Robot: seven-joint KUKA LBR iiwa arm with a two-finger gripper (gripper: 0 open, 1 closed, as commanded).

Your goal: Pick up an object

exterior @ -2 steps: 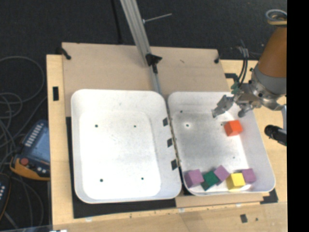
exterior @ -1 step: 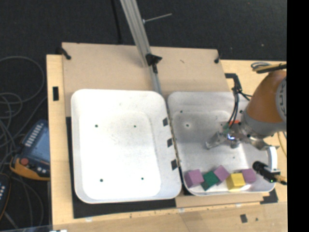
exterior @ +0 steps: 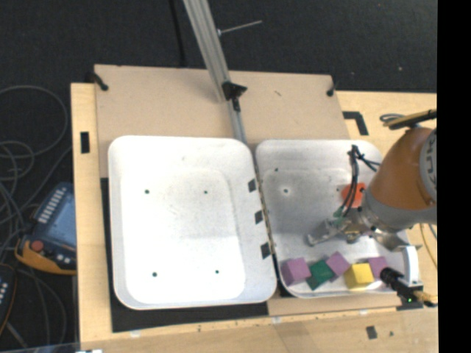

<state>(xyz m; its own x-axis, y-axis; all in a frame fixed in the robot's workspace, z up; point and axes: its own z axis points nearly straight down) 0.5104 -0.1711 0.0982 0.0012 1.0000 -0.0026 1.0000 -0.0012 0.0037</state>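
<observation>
Several small blocks lie along the near edge of the right bin (exterior: 294, 168): a purple block (exterior: 296, 269), a green block (exterior: 321, 274), a second purple block (exterior: 338, 262), a yellow block (exterior: 360, 276) and a third purple block (exterior: 378, 265). A small orange object (exterior: 352, 193) sits further back, partly hidden by the arm. My gripper (exterior: 322, 234) hangs low inside the right bin, just behind the row of blocks and nearest the middle purple one. Nothing is visibly held in it.
The left bin (exterior: 180, 219) adjoins the right one, with dark clips on the shared wall. A metal pole (exterior: 213, 50) rises at the back centre. The arm's orange band (exterior: 401, 179) covers the right bin's right side. Cables and a pendant (exterior: 51, 230) lie off the bench, left.
</observation>
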